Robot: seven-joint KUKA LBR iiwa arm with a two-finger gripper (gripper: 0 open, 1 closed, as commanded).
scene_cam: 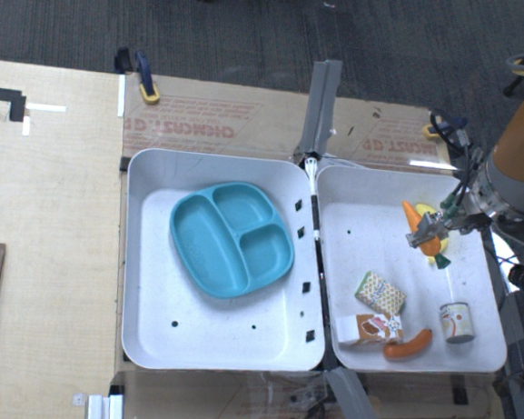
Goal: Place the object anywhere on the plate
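Note:
A blue three-compartment plate (pixel 230 238) lies in the left bin (pixel 142 330), with nothing on it. My gripper (pixel 428 231) hangs low over the upper right part of the right bin (pixel 354 203), coming in from the right. It is right against an orange carrot-like toy (pixel 412 214), which pokes out at its upper left. A small orange and yellow piece with a green tip (pixel 438 257) shows just below the gripper. The gripper's own body hides whether either piece is held.
Further down in the right bin lie a patterned packet (pixel 380 293), a small printed box (pixel 375 328), an orange sausage-shaped toy (pixel 409 345) and a small can (pixel 455 321). A grey divider post (pixel 321 109) stands between the bins at the back.

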